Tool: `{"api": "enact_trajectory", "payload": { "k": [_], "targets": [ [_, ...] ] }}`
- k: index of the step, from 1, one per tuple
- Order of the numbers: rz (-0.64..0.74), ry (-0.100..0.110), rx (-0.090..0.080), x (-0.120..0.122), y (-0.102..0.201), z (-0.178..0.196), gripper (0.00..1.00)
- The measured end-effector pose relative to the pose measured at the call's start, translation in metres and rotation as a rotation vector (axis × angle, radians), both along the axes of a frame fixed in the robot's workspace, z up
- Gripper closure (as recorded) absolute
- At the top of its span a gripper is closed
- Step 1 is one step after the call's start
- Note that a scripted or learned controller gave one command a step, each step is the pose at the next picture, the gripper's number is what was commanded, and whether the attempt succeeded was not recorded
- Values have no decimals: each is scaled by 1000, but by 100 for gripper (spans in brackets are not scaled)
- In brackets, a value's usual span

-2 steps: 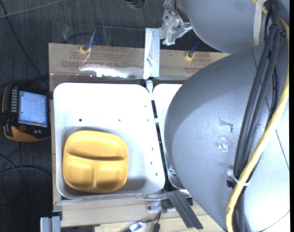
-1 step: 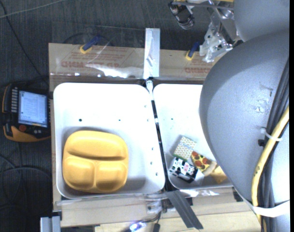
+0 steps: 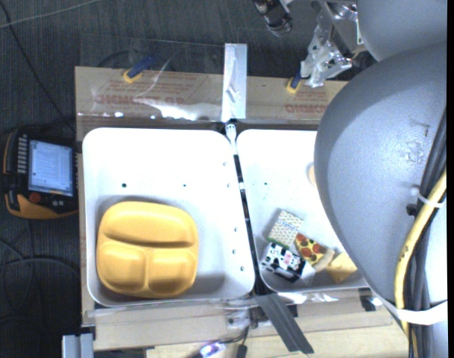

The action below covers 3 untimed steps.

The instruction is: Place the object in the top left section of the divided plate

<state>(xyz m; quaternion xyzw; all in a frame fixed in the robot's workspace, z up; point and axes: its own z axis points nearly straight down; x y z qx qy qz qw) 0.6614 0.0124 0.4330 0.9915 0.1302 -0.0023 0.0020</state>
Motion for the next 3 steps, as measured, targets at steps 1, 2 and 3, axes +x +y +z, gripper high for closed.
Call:
{"api": "enact_trajectory", "payload": {
  "k": [1, 2, 3],
  "targets": [
    [-38, 1, 3, 0, 23, -1, 100],
    [-62, 1, 0, -6, -72, 0, 100],
    [-61, 2, 1, -17, -56, -77, 100]
  ]
}}
